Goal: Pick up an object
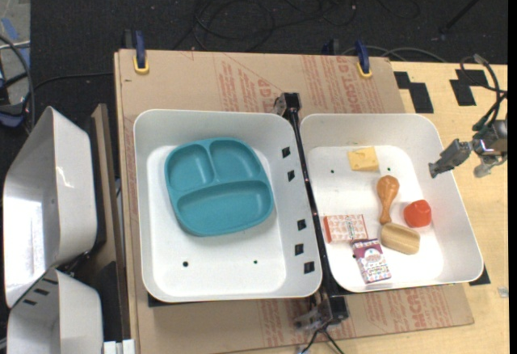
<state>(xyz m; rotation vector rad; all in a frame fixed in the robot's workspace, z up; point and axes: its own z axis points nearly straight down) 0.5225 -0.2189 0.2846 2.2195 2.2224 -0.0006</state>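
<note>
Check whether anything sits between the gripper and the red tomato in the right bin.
Nothing visible does. The gripper sits at the right bin's right edge, and bare white floor lies between it and the red tomato. The drumstick lies left of the tomato.

A robotics lab: a bench (242,82) topped with cardboard held by clamps (141,61), loose cables (242,1) on dark carpet beyond its far edge.

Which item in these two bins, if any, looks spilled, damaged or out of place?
Nothing stands out. The teal divided plate lies flat in the left bin; the cheese wedge, drumstick, tomato, bread roll and two small packets lie loosely apart in the right bin, intact.
</note>
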